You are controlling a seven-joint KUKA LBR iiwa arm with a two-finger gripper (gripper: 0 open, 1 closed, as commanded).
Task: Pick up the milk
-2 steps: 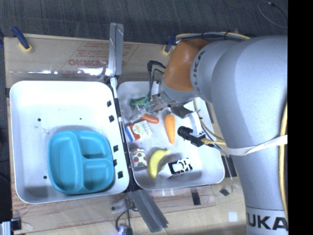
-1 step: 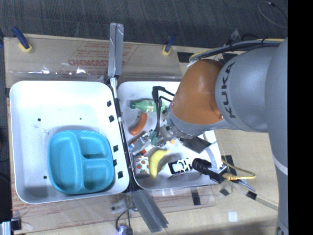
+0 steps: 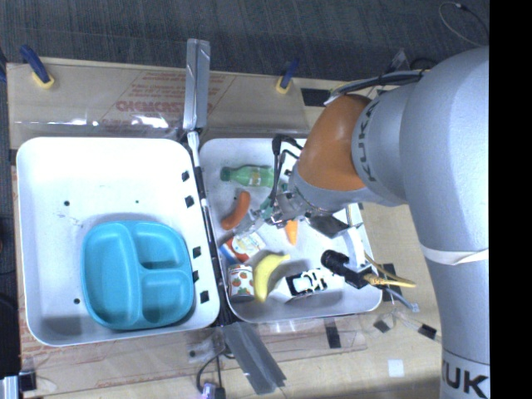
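1. You are looking at the near edge of the bench (image 3: 125,364). A tan board is showing there, with a grey metal strip (image 3: 253,357) lying at the seam between the two bins.
2. The milk (image 3: 306,283), a black-and-white patterned carton, is lying in the near part of the right bin (image 3: 353,299). It is sitting just right of a banana (image 3: 266,274), and a small printed cup (image 3: 240,282) is standing at the near left corner.
3. The left bin (image 3: 50,156) is holding a blue divided tray (image 3: 137,273) in its near half.
4. The gripper (image 3: 270,212) is hanging over the middle of the right bin, farther back than the milk and apart from it, between a sausage (image 3: 235,209) and a carrot (image 3: 291,231). You cannot tell whether it is spread or closed.
5. A green bottle (image 3: 248,174) is lying on its side toward the far wall.
6. Two blue clamps (image 3: 37,66) (image 3: 288,75) are gripping the board's far edge, which is carrying red print. Dark carpet (image 3: 249,7) is running beyond it.
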